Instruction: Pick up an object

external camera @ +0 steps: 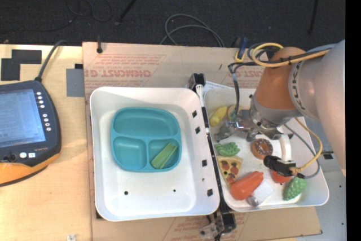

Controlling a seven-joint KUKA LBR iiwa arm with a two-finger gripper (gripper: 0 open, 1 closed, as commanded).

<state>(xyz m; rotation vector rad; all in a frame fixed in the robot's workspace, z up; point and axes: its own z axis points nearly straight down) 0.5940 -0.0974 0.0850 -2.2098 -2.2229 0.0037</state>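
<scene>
My gripper (227, 128) is low in the right bin (321, 192), near its left wall. It hangs just below a yellow toy (218, 115) and just above a green leafy toy (227, 149). The wrist and cables hide its tips. Other toy foods in that bin are a pizza slice (230, 167), an orange-red carrot-like piece (246, 184), a brown round cookie (262, 148), a red piece (280, 175) and a green broccoli (294, 189).
The left bin (104, 178) holds a teal divided plate (144, 135) with a green pickle-like piece (164, 155) in its lower right compartment. A tablet (22, 121) lies at the far left of the bench. Cables loop behind the bins.
</scene>
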